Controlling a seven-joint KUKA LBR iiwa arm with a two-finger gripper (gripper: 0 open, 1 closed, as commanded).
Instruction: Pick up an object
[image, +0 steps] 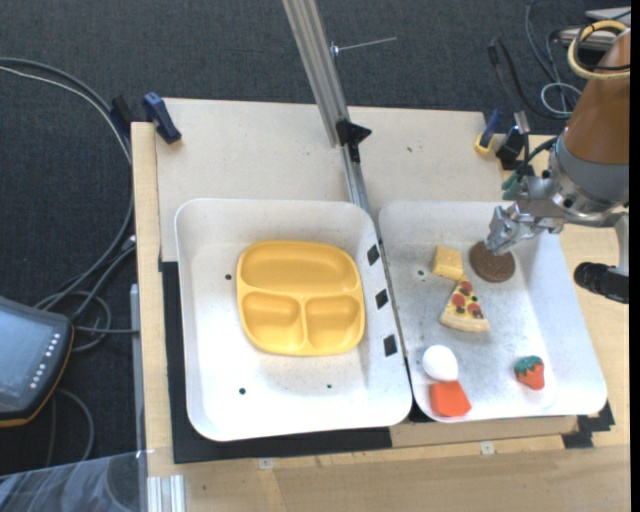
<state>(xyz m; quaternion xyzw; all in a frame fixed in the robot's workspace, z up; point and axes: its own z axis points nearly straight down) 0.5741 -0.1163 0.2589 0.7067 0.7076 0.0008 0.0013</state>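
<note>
Pale bench top under two shallow white bins, dark carpet and loose cables all around. Left bin: a yellow divided tray and nothing loose to grasp. Right bin: a brown round cookie at the far side, a yellow cheese block just left of it, a pizza slice nearer, then a white egg touching an orange piece at the near left corner, and a strawberry alone at the near right. Gripper low over the far edge of the cookie — touching or just above, hard to tell; open or closed, cannot tell from this slant. Likely target: the cookie. Best centred over the disc before closing, straddling its width, clear of the cheese. Flat and thin, so a deep descent to the bin floor needed — otherwise a likely slip. Straight lift afterwards.
</note>
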